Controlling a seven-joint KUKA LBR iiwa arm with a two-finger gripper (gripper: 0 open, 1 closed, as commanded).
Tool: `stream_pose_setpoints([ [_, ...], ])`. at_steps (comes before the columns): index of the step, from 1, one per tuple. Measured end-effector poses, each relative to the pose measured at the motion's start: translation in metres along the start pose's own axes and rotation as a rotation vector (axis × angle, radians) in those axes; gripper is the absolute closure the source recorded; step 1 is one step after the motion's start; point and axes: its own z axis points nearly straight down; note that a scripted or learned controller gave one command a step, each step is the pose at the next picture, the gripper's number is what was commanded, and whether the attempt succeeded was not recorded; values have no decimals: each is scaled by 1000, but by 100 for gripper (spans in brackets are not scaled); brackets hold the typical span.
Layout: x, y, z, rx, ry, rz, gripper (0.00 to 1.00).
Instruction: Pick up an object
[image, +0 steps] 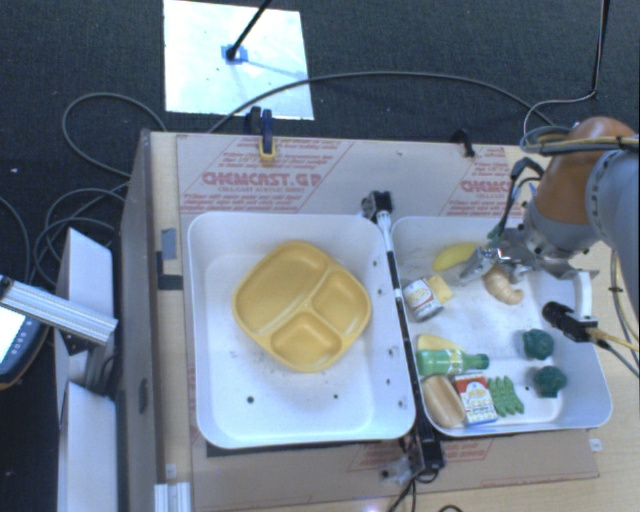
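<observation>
Camera view gives you both white bins from above, side by side on the bench. Your left bin (215, 400) holds a yellow divided plate (302, 305), lying flat near its middle, with three compartments facing up. Your right bin (590, 400) carries the small items. The arm (580, 195) comes in from the right edge, its orange band showing above the grey wrist, and the gripper (497, 262) sits low over the upper part of the right bin. You cannot tell from this angle whether it is spread or closed, and nothing is clearly seen between its tips. Just beside the gripper on its left you see a yellow banana-shaped piece (455, 256), and directly under and slightly right of it a tan, potato-like lump (503, 287); whether the gripper touches either one is not clear. Further down and left, near the divider between the bins, lies a small jar with a label (420, 297). Below that you find a green bottle with a yellow cap end (450, 360) lying on its side, then a hot-dog bun (443, 400), a small red and white carton (477, 397) and a green ridged piece (507, 396) clustered along the lower wall. Two dark green broccoli-like pieces (538, 344) rest near the right wall, apart from the cluster.
</observation>
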Motion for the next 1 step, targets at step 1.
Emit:
stream_pose_setpoints([
  [1,0,1,-11,-3,-1,-1,100],
])
